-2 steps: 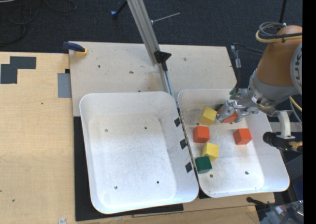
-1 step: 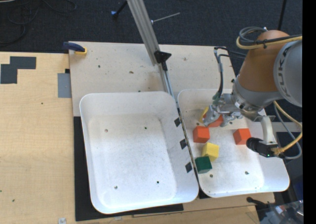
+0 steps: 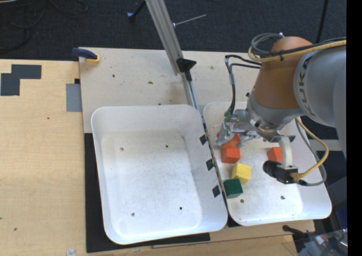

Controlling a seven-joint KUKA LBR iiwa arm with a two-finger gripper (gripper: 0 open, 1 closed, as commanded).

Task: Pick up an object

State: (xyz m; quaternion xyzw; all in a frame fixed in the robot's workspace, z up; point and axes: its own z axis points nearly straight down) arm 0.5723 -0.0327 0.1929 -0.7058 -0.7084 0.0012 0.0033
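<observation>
Arm is seen reaching in from the right over the right bin; the orange band and grey wrist cover much of that bin's upper half. The hand is positioned low at the bin's upper left, close to the divider between the two bins. Directly under or at its tips an orange-red block is seen; contact looks likely, but whether the block sits between the fingers cannot be told from this angle, and spread versus pressed together cannot be told either, as the tips are hidden by the hand body and cabling. A yellow block is found just below and right of the orange-red one, near but apparently apart. A green block lies just below the yellow one, against the bin's left wall. A second orange block is seen further right, partly hidden behind a white part of the arm fixture. A black cable fitting with a yellow lead hangs just below that block. The left bin is seen beside the right one, touching along the divider, both resting on the desk. A slanted aluminium profile runs from the top of the view down to the bins' shared edge. A blue-and-yellow clamp is seen at the desk's far left corner.
</observation>
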